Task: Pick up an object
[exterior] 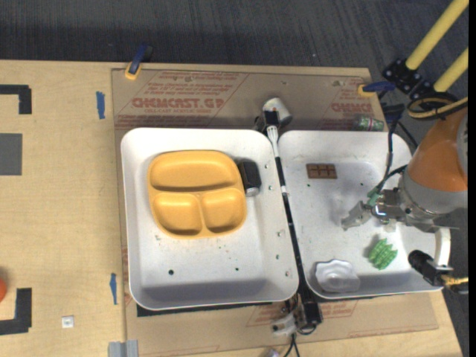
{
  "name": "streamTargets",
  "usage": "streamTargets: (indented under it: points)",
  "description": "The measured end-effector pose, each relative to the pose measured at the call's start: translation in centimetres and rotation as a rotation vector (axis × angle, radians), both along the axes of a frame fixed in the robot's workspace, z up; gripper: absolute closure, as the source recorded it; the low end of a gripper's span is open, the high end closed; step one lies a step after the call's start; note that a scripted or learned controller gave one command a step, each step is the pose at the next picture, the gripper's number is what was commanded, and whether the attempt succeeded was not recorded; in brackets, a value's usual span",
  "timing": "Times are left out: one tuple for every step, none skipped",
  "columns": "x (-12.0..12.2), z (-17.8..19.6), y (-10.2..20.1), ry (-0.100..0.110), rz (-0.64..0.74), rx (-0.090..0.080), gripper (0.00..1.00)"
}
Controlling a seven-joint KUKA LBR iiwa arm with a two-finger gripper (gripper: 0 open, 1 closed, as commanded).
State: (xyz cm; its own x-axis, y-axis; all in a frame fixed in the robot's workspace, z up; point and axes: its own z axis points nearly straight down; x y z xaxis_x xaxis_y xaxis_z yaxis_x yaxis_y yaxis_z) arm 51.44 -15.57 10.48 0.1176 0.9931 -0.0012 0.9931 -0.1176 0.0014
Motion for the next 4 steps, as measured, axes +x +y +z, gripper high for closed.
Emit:
streamTargets:
  points:
    - [7.4, -1.7, -3.2, 0.001, -0.037, 0.018, 0.00]
    - [-1.1, -2.0, -0.7, 0.001, -0.120, 0.001, 0.00]
    - [6.1, -1.5, -2.8, -0.001, 0.302, 0.000, 0.00]
    - [-2.6, -2.0, 4.4, 0.003, 0.400, 0.003, 0.00]
